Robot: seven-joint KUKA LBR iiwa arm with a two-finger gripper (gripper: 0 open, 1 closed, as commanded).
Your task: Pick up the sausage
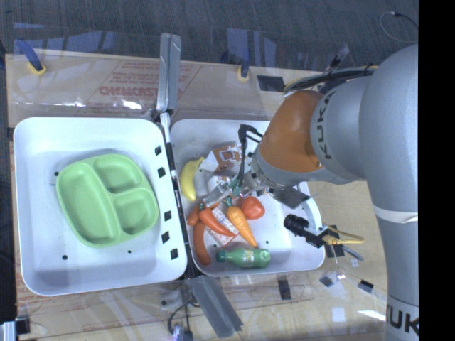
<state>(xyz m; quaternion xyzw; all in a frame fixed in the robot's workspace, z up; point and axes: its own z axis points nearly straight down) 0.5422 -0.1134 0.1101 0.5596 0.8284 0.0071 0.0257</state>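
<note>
Two shallow white bins sit side by side on the bench. The left bin (28,190) fills the left half of the frame and holds a green divided tray (106,199), lying flat near its middle with three compartments.

The right bin (298,251) sits in the centre of the frame and holds a cluster of toy food. The sausage (199,246) lies along the bin's lower left side, close to the left wall, a reddish-orange piece running roughly top to bottom. Just above it and to the right, a second orange-red piece (213,221) slants across, touching a carrot (242,226) that points toward the lower right. A red tomato (252,207) rests just right of the carrot's top. A green bottle (244,258) lies on its side along the bin's lower edge, just beside the sausage's lower end. A yellow banana (189,179) lies near the left wall, above the sausage. A small printed packet (226,156) sits higher up in the bin.

The grey arm with its orange band (291,137) reaches in from the right. The gripper (238,185) hangs over the middle of the right bin, above the carrot and tomato and apart from the sausage. Whether it is released or clenched cannot be told from this view.
</note>
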